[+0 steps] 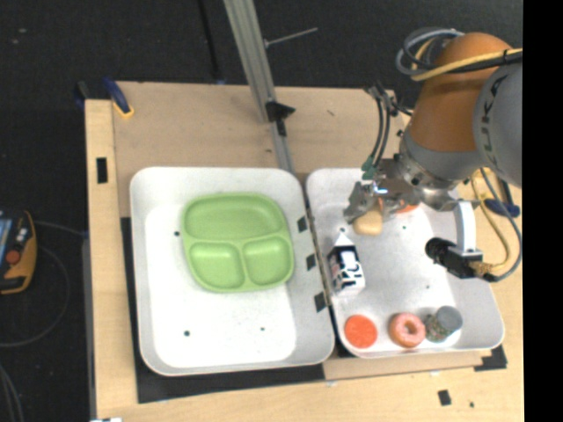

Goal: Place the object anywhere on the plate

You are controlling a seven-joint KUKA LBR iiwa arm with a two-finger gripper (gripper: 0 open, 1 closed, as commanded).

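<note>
- Gripper (368, 207): low in the right bin (479, 301), over a tan object (370, 224); whether it grips cannot be told.
- Green plate (236, 240): lies in the left bin (163, 323), awaiting the object.

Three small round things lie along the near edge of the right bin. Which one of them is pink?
The middle one, the pink ring-shaped donut. On its left lies the plain orange disc, on its right the grey-green round object.
</note>
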